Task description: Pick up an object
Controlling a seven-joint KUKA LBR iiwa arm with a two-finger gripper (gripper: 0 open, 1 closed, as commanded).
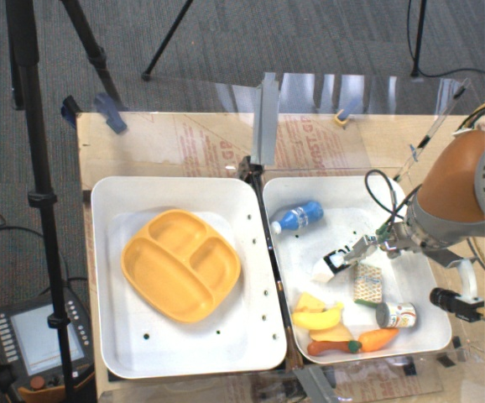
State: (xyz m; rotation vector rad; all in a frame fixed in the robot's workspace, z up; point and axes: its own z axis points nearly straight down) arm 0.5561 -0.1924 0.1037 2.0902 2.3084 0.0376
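Observation:
In the right bin (431, 326) my gripper (341, 259) hangs low over the white floor near the middle. A blue bottle (298, 217) lies on its side up and to the left of it, apart from it. Just below and right of the gripper lies a small checked beige pad (368, 285). Along the bin's front edge lie a small can (397, 315), a yellow banana (319, 317), a pale yellow wedge (310, 301) and an orange carrot (370, 340). Nothing is visibly held.
The left bin (108, 225) holds a yellow divided plate (180, 264). A metal divider (269, 242) separates the bins. The orange-banded arm (452, 187) with cables reaches in over the right bin's right wall. Tripod legs stand behind the bench.

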